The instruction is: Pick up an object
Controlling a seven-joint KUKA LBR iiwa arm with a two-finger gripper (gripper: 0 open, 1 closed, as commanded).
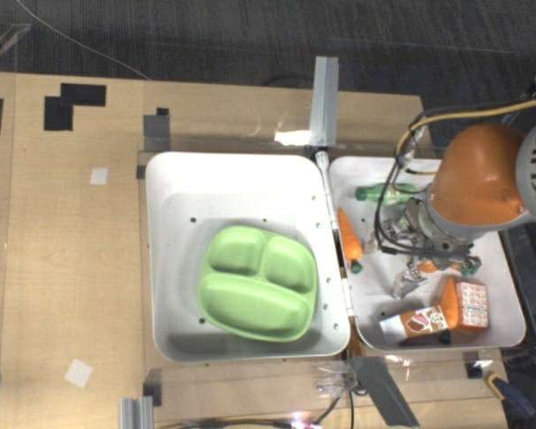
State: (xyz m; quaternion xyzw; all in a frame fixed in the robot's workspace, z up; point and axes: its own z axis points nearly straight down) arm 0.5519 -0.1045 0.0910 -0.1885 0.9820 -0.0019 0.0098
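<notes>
Down in the right bin, the end effector, half hidden under the orange wrist; open or shut, hard to tell. Just beside it, a boxy orange carton, lying flat, long way left to right. Along the bin's left wall, a thin carrot, pointing up and down. In the left bin, a smooth green tray with three dips.
</notes>
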